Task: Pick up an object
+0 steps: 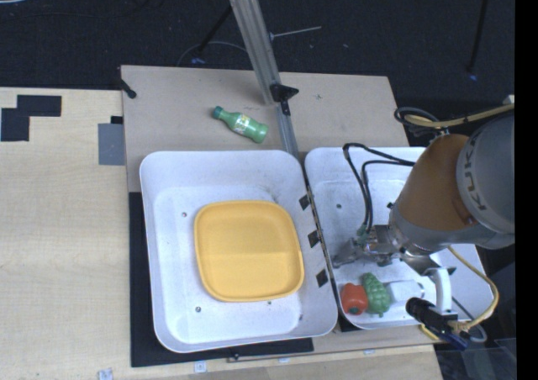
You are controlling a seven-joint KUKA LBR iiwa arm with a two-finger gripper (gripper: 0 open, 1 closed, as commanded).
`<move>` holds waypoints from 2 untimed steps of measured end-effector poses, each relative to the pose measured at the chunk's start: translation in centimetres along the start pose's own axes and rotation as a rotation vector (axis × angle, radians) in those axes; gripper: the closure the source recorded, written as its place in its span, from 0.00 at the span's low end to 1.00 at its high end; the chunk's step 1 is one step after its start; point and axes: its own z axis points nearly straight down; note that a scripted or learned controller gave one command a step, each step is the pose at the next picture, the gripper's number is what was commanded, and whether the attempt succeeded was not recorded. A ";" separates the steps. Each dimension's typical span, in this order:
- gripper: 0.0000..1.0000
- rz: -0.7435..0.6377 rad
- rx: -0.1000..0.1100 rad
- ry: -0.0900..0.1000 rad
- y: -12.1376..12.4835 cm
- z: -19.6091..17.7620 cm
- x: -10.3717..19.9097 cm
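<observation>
The bench (353, 105) runs wide under everything, a pale board with a lighter wood-grain surface (59, 244) stretching off to the left, and dark floor with loose cables beyond its far edge. On it sit the two white bins side by side, their inner walls touching down the middle where three small black clips join them.

The left bin (164, 202) is the bigger sight. A yellow square plate (248, 249) lies flat in its middle, with bare white floor all round it, widest along the far and left sides. That bin has plenty of open room above.

The right bin (336, 193) is crowded by the arm (458, 189), which comes in from the right and leans over the bin's middle and right side, its orange band and grey wrist covering much of the floor. A black cable loops across the bin's far half. The gripper (363, 249) points left and downward, low near the bin's inner wall; from here I cannot tell how it is set.

Just below the gripper, near the bin's front edge, lie a green lumpy toy (378, 294) and a small red object (354, 298), touching each other, the red one on the left. Neither sits in the gripper.

Behind the bins, a green bottle (240, 124) lies on its side on the bare board, near a slanted aluminium rail (259, 38) that rises past the bench's back edge.
</observation>
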 end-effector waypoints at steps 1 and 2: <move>1.00 0.002 -0.002 0.000 0.1 -1.2 -0.1; 1.00 0.001 -0.003 0.000 0.7 -7.1 -0.5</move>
